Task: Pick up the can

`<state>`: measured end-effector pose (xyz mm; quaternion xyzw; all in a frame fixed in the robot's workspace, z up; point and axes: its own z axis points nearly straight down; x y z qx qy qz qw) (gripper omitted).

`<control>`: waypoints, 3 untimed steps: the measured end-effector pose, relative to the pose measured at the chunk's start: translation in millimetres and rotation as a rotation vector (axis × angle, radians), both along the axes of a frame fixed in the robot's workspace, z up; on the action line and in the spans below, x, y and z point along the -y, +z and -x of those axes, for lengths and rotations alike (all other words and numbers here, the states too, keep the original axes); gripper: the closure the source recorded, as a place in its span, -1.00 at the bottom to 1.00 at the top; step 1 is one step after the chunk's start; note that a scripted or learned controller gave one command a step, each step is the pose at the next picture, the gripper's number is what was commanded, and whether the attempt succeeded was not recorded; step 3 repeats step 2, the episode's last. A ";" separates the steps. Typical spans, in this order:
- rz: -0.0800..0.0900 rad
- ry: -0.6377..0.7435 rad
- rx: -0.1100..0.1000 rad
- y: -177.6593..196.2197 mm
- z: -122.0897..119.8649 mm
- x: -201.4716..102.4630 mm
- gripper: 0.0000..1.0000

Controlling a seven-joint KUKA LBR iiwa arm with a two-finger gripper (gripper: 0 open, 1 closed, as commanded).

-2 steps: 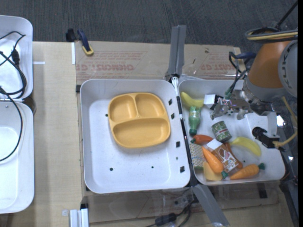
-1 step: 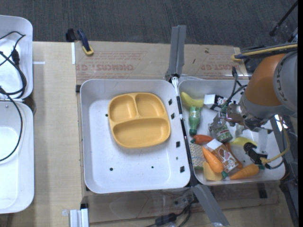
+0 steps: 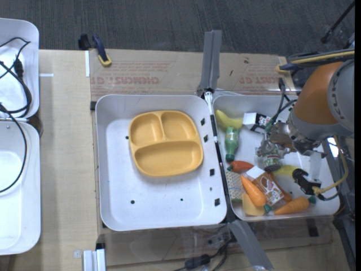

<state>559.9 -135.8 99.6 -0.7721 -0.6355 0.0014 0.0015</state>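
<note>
I'm at the reach step: my gripper hangs low in the right bin, right of frame, seemingly over the can, grip state unclear; next, confirm the clamp before lifting.

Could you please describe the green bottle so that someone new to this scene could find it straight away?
Of the two white bins, look in the right bin, the cluttered one where the gripper hangs. Along its left wall, just below the yellow banana, lies the green bottle. It is the only green, translucent item there; its neighbours are yellow or orange.
</note>
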 end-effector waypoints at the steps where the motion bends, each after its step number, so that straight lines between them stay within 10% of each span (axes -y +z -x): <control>1: 0.000 0.093 0.002 -8.4 13.7 1.6 1.00; 2: 0.001 0.108 0.003 117.4 -1.6 -71.6 1.00; 3: 0.001 0.108 0.003 117.4 -1.6 -71.6 1.00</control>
